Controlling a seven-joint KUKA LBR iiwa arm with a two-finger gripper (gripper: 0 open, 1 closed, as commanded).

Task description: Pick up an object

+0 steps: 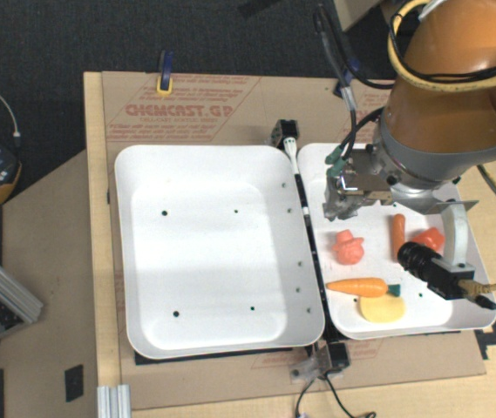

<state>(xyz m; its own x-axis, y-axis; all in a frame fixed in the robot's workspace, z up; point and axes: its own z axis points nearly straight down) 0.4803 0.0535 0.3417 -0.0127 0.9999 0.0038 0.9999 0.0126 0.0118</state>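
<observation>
While the claw (342,205) hangs low over the right bin (422,319), I cannot tell from where I stand how it is set, and nothing shows in its grip. Closest to me, at the bin's front and well below the claw, lies a pale yellow piece (381,309), rounded and smooth like moulded plastic. Touching its upper edge is a toy carrot (358,286), a tapered orange cone with a small green stub at its thick end, lying crosswise. Nearer the claw, just beneath it, sits a pink lumpy piece (348,247), matte and knobbly, a little like a berry. Off to the claw's side, towards the arm, an orange stick (398,229) stands lengthwise, and a red-orange chunk (430,239) is partly hidden behind a black fitting (431,268).

To my eye the pink piece is the likeliest pick, being closest under the claw. A good try would centre over its widest part, come straight down and close across the narrow waist, since the rounded plastic could squirt sideways. Farthest off, across the divider, the left bin (143,190) is glossy white with soft rounded corners.
</observation>
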